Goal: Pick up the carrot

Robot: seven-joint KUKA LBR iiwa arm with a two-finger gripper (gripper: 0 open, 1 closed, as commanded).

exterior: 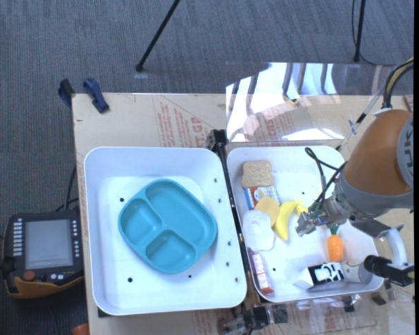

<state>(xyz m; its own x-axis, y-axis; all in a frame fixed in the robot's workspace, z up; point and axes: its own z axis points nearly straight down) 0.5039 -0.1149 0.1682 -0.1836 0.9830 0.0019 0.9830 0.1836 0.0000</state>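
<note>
The carrot [334, 247] lies in the right bin [290, 153], low on the right side, with its orange body pointing roughly 12 to 6 o'clock. It rests on the bin floor, not between any fingers, so it has not been picked up.

The gripper [309, 223] hangs just to the carrot's 10 o'clock, at the end of the arm [377, 166], which reaches in from 3 o'clock. At this resolution I cannot tell how the claw stands, spread or pressed together. Nothing visible sits in it. Judgement: this is a hover offset from the target, and the claw would need to shift toward 4 o'clock before descending.

Neighbours in the right bin:
- banana [288, 217], at the gripper's 9 o'clock and almost touching it; the nearest thing a descent here could catch
- yellow wedge [267, 207], beside the banana at its 9 o'clock
- white lump [258, 229], at the banana's 8 o'clock
- slice of bread [257, 174], at the bin's 11 o'clock corner, well apart from the carrot
- black-and-white item [325, 273], at the carrot's 7 o'clock, near it
- slim packet [260, 273] along the bin's left wall

The left bin [98, 165] holds a blue divided plate [167, 225], well apart from the work. A handheld control screen [43, 248] lies off the bench at 9 o'clock.

Risk: the arm's wrist shades the carrot's 3 o'clock side, so approach room there is unclear.
</note>
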